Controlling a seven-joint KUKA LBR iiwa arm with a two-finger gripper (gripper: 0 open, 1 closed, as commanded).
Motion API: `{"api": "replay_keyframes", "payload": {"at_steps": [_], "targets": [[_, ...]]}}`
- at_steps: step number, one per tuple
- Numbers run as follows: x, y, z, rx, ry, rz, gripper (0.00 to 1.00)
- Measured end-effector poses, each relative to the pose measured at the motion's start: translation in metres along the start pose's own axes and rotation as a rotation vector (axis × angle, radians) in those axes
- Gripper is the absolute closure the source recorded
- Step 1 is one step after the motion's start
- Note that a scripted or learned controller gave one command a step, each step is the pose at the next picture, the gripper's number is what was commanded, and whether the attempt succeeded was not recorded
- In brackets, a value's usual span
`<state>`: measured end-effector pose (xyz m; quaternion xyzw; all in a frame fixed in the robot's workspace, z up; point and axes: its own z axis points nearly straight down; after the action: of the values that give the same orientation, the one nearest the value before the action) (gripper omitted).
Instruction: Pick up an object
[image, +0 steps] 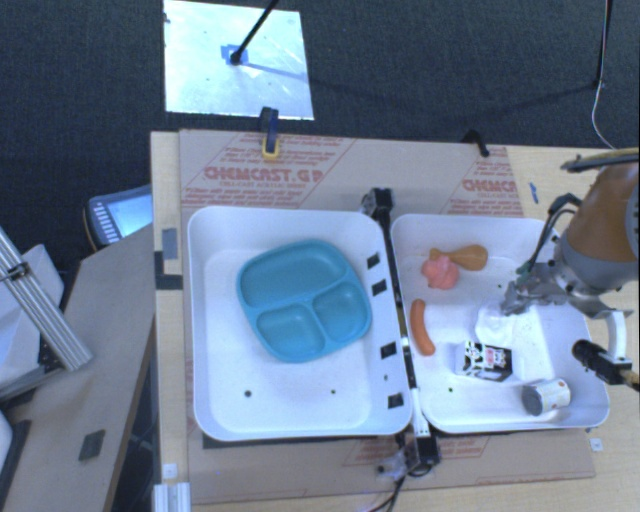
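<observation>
The counter (440, 165) carries two shallow white bins side by side. The left bin (215, 330) holds a blue divided plate (303, 299) near its middle. The right bin (440, 405) holds a pink-and-tan toy drumstick (452, 264) at the far side, an orange sausage (421, 327) by its left wall, a black-and-white carton (487, 361) nearer, and a grey cup (545, 396) lying on its side in the near right corner. The arm (600, 225) reaches in from the right, and its pincer (517, 298) sits low over something white (495, 324), possibly a crumpled wrapper, just right of the sausage. How its jaws stand is too blurred to tell.
</observation>
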<state>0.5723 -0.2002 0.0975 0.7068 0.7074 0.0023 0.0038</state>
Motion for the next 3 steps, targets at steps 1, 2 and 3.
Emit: {"api": "replay_keyframes", "payload": {"at_steps": [1,2,3], "targets": [[-0.005,-0.002,-0.045,0.004,0.0,0.002,1.0],[-0.001,-0.009,-0.097,0.003,0.0,-0.003,1.0],[0.003,-0.003,-0.143,0.002,0.0,-0.004,1.0]]}}
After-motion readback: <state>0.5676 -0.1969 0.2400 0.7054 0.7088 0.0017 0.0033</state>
